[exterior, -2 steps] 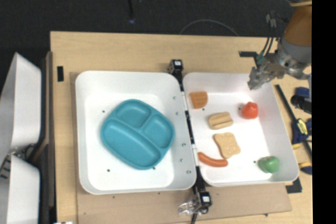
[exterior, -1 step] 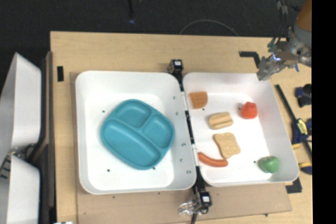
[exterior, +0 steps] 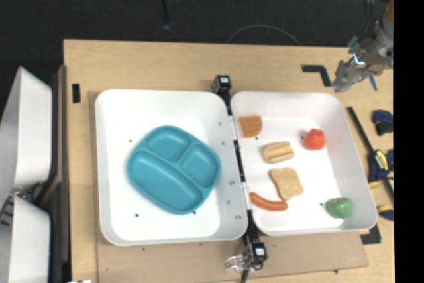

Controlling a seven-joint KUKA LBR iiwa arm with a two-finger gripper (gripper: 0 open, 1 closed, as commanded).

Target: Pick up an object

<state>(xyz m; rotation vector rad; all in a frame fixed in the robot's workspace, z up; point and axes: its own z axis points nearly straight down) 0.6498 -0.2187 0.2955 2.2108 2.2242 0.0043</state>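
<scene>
The right bin holds several toy foods: an orange-brown piece, a bun, a slice of bread, a sausage, a red pepper and a green fruit. My gripper hangs at the upper right, over the bench just beyond the right bin's far right corner. Nothing shows between its fingers. It stands well away from all the foods.
In the left bin lies a teal divided plate. Black brackets and blue clamps sit on the bench to the right of the bins. A white box stands at the far left.
</scene>
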